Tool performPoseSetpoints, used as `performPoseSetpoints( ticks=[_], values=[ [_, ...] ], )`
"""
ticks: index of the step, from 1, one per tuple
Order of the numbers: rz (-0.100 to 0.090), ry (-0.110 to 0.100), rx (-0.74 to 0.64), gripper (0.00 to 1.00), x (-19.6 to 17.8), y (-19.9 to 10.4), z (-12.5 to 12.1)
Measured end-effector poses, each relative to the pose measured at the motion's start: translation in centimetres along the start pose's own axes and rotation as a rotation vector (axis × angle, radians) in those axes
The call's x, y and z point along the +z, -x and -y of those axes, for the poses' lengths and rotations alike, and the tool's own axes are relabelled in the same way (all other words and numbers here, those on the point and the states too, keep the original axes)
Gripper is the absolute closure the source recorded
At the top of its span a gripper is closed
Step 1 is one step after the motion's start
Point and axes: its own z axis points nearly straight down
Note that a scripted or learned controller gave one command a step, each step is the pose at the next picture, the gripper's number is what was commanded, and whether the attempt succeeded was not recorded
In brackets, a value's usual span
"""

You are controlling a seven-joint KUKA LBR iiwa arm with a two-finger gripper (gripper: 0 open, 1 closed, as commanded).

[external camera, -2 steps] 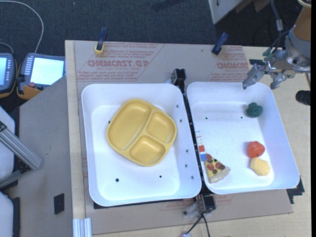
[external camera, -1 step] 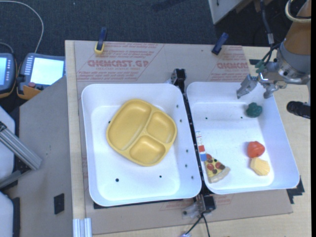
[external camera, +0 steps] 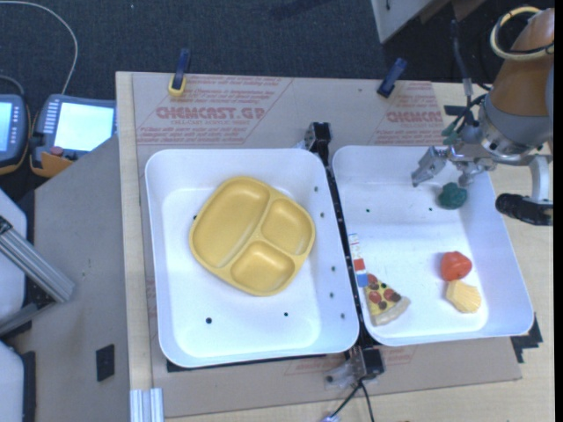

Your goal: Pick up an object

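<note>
1. Brown board covers the surface (external camera: 264,104), which carries two shallow white bins side by side.
2. Left bin (external camera: 176,315) holds a yellow divided plate (external camera: 253,234) lying flat near its middle.
3. Right bin (external camera: 396,183) holds the small things: a toy pizza slice (external camera: 384,299) by the near-left wall, a red piece (external camera: 456,265) and a yellow piece (external camera: 464,297) just beside each other toward the near-right, and a green piece (external camera: 453,196) well apart from them at the far-right.
4. Grey arm with its orange band (external camera: 521,73) reaches in over the far-right corner of the right bin.
5. Gripper (external camera: 447,170) sits low over that corner with its metal fingers (external camera: 426,167) spread apart; nothing lies between them. The green piece is just beside the right finger, on the near side; whether they touch is hard to tell at this slant.
6. Step in hand, as I judge it: the approach to a grasp, with the green piece the likeliest target and nothing lifted yet.
7. Next move calls for centring the spread fingers over the green piece, lowering around it without nudging it away, then closing and lifting.
</note>
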Motion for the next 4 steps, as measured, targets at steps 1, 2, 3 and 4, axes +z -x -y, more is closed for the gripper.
performPoseSetpoints(
  ticks=[1, 2, 3, 4],
  values=[
    [0.000, 0.000, 0.000, 0.00, 5.4, 0.6, 0.9],
    [0.002, 0.008, 0.000, 1.00, 4.0, 0.6, 0.7],
    [0.004, 0.012, 0.001, 1.00, -0.5, 1.1, 0.6],
    [0.005, 0.016, -0.002, 1.00, -7.1, 1.1, 0.3]
  ],
)
